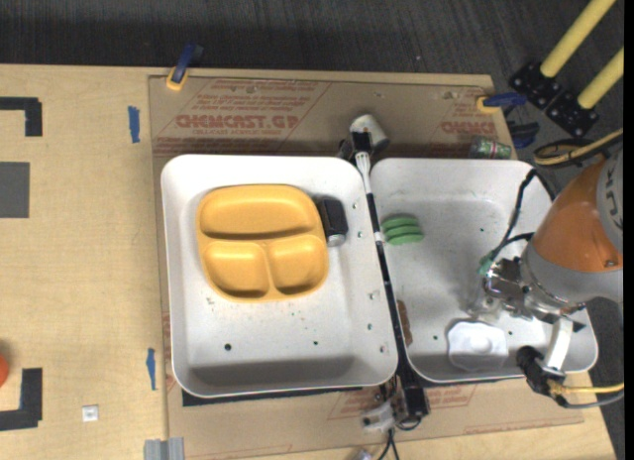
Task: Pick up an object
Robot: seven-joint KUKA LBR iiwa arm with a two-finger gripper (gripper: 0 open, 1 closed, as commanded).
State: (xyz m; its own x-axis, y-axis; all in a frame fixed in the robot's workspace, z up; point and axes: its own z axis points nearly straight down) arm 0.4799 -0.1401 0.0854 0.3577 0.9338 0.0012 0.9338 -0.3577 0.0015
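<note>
pick attempt, right bin, nothing lifted yet

stock on the counter (79,250): two shallow white bins side by side. left bin (188,349) carries a yellow divided tray (263,240), three compartments, lying flat toward the far side, with a small dark object (332,218) touching its right edge. right bin (436,200) carries a green ridged piece (401,229) near its left wall and a white rounded object (474,343) against its near wall.

arm: grey, orange band above the wrist, reaching in from the right and low over the near right part of the right bin. hand (510,289) sits just beside and slightly beyond the white rounded object; whether it touches that object is unclear.

progress: judged early to middle. every item rests on a bin floor; none is raised. the white rounded object looks the likeliest target, being nearest. left to do: close on an item and lift it clear.

hand state: wrist body and cabling hide the working end from this angle, so i cannot tell how far open it is. nothing is visibly held.
</note>
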